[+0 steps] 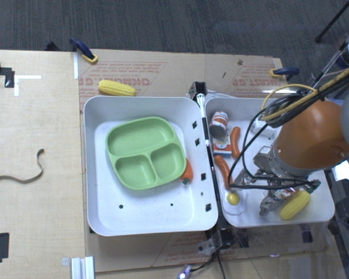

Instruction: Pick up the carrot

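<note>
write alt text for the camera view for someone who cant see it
A grey and orange robot arm reaches from the right over the right white bin, which holds toy food including a yellow corn cob and a can. In the left white bin, a carrot lies against the right edge of a green divided plate.

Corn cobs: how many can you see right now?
2. One corn cob lies on the cardboard behind the left bin; another lies in the right bin's front corner under the arm. The arm may hide more.

Green plate (145,151), corn cob (116,88)
</note>
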Controlling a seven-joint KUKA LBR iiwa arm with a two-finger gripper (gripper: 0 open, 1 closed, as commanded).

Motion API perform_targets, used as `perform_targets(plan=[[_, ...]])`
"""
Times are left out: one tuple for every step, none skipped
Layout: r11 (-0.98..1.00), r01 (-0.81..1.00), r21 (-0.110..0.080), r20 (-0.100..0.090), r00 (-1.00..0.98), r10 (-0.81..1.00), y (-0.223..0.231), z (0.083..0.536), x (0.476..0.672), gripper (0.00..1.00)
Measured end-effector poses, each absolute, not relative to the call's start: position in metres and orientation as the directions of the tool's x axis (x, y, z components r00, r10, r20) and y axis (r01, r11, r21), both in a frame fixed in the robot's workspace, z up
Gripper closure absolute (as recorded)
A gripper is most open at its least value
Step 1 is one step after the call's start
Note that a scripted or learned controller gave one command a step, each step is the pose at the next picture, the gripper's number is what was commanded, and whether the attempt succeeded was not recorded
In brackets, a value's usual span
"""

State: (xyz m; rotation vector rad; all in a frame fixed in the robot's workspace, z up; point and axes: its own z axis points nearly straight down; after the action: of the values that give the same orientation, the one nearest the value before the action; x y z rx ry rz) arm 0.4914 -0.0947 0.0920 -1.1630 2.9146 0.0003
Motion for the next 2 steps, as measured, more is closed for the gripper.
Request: perform_targets(plan=[[0.704,-0.710,-0.002,-0.006,-0.704,-0.710,-0.129,0.093,0.556,0.00],[0.762,-0.648,0.000,-0.004,-0.762,-0.648,-0.095,0.092,0.535,0.00]])
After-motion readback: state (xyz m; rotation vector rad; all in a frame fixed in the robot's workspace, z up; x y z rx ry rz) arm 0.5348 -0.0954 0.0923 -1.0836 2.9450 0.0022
